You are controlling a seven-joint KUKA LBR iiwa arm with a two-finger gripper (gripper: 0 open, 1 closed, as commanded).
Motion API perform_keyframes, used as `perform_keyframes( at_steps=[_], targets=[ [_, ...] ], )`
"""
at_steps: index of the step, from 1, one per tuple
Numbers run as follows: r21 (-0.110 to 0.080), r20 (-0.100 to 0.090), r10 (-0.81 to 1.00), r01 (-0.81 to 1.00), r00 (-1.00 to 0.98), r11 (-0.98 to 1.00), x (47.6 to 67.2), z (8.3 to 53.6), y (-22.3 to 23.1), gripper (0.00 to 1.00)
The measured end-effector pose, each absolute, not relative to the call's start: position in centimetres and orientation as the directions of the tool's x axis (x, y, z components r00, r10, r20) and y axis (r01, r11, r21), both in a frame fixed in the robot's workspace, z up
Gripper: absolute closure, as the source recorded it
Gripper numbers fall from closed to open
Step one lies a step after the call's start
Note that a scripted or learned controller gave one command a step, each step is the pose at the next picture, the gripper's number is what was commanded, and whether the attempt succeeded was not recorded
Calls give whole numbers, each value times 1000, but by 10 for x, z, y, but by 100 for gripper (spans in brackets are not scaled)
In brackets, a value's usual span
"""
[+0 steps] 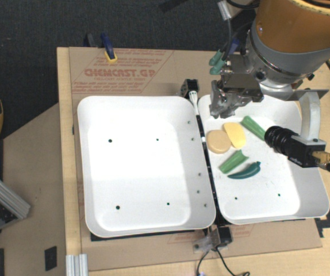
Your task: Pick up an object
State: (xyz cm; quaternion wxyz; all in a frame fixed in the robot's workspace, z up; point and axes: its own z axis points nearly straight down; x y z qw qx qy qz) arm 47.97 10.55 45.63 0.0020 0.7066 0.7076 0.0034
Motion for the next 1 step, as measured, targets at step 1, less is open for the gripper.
perform_keyframes(
  at_steps=[1],
  targets=[
    [4, 1, 1000, 1000, -5, 5, 479, 462, 146, 100]
  ],
)
